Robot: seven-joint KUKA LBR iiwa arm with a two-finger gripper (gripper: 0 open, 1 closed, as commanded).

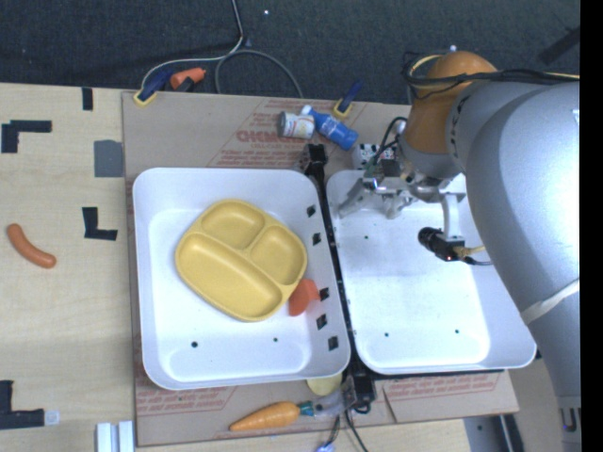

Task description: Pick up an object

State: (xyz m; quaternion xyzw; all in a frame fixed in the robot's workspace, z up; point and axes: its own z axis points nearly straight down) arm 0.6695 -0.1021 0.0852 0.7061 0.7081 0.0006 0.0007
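Claw (377,196), grip state unclear, hangs over right bin (424,347); yellow tray's (240,257) length runs upper-left to lower-right.

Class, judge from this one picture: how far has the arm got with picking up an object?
Nothing looks picked up yet. The gripper sits at the right bin's far edge. The yellow divided plate and small orange piece lie in the left bin, ungrasped. The whole pick remains.

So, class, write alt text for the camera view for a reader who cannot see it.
A grey robot arm reaches over the right white bin, its gripper near the bin's far left corner. The left bin holds a yellow divided plate with a small orange object beside it.
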